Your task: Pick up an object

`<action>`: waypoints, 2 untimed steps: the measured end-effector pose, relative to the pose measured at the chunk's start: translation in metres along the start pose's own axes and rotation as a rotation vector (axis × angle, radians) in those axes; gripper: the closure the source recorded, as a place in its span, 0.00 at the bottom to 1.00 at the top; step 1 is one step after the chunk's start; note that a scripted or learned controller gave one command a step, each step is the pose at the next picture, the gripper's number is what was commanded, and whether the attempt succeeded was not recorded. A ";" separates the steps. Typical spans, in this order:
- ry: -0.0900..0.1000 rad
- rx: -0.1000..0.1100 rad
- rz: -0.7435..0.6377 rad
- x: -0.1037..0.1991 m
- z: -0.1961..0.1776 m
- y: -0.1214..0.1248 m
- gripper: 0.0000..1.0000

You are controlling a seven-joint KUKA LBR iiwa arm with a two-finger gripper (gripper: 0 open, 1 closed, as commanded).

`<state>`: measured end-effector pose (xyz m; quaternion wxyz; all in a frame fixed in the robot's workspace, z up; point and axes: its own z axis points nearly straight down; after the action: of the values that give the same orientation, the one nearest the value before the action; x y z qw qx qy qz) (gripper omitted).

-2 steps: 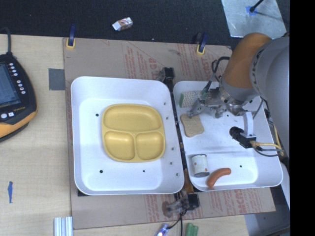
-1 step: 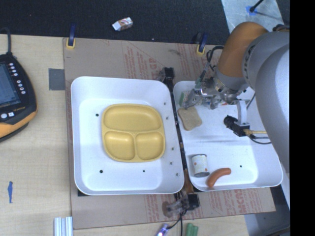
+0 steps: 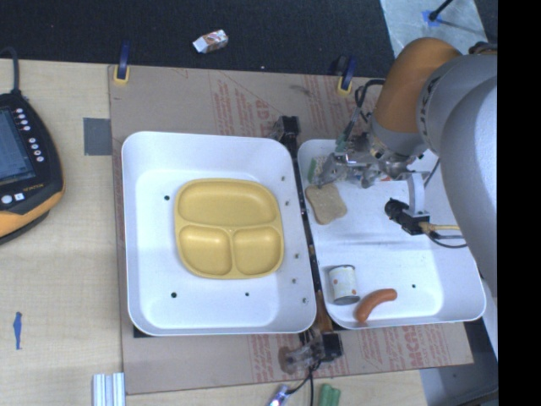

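Note:
My gripper reaches low into the back left corner of the right bin, just above a tan slice of bread lying by the bin's left wall. Something green shows beside the gripper at the wall. A small grey and white can lies near the front of the same bin, with an orange sausage just in front of it to the right. Nothing is visibly held.
The left bin holds a yellow three-compartment plate. A teach pendant lies on the bench at the far left. The grey arm with its orange band covers the right bin's back right part.

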<state>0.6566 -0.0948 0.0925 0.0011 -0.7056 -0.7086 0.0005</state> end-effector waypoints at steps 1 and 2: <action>0.000 0.000 0.001 -0.002 0.000 0.000 0.00; 0.001 -0.001 -0.003 -0.002 -0.011 0.001 1.00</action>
<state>0.6574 -0.0969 0.1039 0.0011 -0.7044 -0.7098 -0.0003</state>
